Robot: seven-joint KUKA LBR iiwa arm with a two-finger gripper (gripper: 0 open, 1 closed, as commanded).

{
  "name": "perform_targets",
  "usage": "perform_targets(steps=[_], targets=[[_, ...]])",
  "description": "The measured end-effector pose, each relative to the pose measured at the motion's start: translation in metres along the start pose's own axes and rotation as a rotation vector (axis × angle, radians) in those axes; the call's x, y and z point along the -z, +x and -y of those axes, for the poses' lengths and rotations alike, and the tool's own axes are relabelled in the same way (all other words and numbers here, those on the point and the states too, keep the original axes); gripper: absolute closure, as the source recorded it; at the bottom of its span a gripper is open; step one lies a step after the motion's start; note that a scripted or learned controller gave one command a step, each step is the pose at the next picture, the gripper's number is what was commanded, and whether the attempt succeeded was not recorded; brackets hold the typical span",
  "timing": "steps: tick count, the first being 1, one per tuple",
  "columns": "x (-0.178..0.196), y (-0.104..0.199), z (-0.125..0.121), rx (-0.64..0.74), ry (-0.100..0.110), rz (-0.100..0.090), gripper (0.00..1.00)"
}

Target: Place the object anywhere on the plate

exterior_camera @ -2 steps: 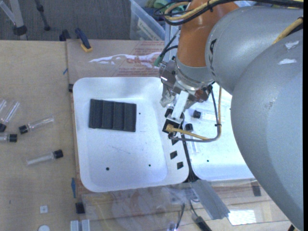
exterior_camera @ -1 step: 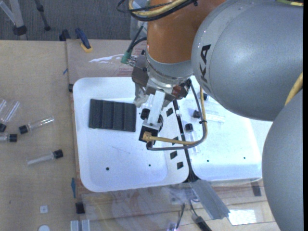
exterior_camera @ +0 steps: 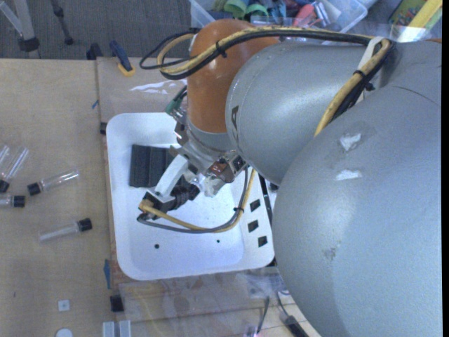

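camera view looks down on a white bin [exterior_camera: 184, 255] set on a pale wooden bench [exterior_camera: 49, 111], with the grey arm [exterior_camera: 351, 188] bulking in from the right and covering much of the scene. its orange band [exterior_camera: 210, 55] sits over the bin's upper edge, and the wrist points down into the bin's upper half. the gripper [exterior_camera: 210, 176] is tucked under the wrist, low over the bin floor, and whether it is spread or pressed together cannot be told. a black ridged block [exterior_camera: 146, 166] lies flat in the upper left part of the bin, just beside the gripper on its left, its right edge hidden behind the wrist gear; nothing shows it being held. two small dark dots [exterior_camera: 156, 245] mark the bare floor nearer the bin's lower edge. on the bench left of the bin lie several clear vials with black caps [exterior_camera: 55, 182], scattered and well apart from the block. beyond the bench, at the top, stands a clear tub of coloured items [exterior_camera: 280, 2].
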State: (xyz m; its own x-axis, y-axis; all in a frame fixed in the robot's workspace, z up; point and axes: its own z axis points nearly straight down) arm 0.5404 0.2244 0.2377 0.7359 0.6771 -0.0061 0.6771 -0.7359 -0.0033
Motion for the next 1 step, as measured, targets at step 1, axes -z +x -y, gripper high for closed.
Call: perform_targets(steps=[1], targets=[[-0.0569, 0.0418, -0.0389, 0.091, -0.003, -0.003, 1.00]])
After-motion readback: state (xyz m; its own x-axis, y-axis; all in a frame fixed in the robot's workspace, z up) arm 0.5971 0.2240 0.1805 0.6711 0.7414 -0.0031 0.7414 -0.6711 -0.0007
